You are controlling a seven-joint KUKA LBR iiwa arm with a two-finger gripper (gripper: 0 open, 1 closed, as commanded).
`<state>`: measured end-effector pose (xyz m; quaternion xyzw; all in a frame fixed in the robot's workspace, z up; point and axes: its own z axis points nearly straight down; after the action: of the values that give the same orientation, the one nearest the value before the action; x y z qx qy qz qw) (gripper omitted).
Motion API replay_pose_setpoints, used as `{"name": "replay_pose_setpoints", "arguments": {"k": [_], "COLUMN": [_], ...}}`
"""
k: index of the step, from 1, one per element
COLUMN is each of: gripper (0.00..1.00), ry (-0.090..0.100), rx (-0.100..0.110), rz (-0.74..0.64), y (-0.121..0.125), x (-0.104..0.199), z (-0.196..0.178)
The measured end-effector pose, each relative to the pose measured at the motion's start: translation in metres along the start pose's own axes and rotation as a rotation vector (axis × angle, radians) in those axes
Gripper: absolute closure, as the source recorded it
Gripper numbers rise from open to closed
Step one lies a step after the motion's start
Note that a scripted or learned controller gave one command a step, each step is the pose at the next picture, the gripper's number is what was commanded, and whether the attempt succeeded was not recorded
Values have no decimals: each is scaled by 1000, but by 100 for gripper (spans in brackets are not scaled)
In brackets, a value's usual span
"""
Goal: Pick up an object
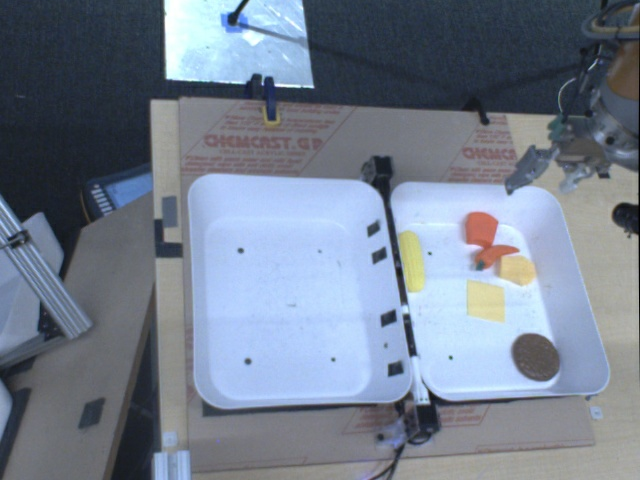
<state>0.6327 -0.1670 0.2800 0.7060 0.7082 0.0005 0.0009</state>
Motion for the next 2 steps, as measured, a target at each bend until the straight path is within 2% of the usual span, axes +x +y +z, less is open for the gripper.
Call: {"name": "replay_pose_setpoints", "arguments": {"k": [1, 2], "gripper": [0, 0], "ry": [-4, 0], "rx": [-21, -15], "rz": [-6, -5], "y": [12, -84], "x": [34, 71], "z": [-164, -265]}}
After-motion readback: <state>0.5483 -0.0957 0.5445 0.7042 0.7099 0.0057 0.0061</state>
